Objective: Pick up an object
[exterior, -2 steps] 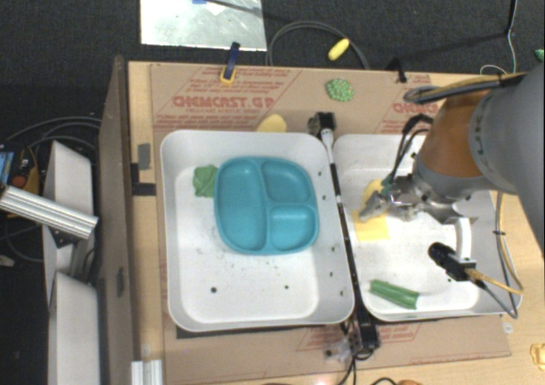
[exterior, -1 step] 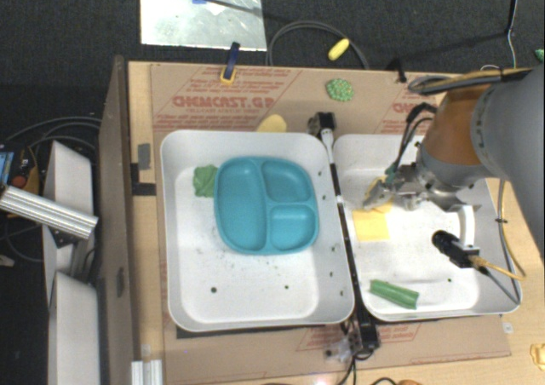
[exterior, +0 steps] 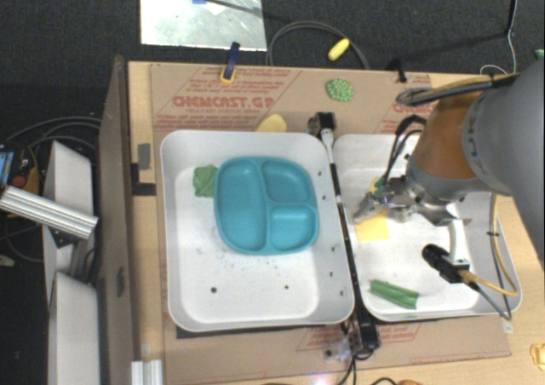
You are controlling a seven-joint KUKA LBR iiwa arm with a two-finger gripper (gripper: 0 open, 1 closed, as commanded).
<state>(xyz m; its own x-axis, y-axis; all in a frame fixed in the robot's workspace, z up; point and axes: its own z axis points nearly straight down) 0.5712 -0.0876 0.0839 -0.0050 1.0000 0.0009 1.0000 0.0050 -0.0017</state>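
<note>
right white bin (exterior: 477, 311), gripper (exterior: 381, 204) low over yellow block (exterior: 371, 229), touching it, grip state unclear

Bright, even overhead light; slightly soft.

Cardboard sheet (exterior: 255, 94) under the bins: red print along the far edge reads "CHEMCAST GP", last letters uncertain. A second red print on the cardboard at right, near the arm, too obscured to read. No other legible text.
</note>
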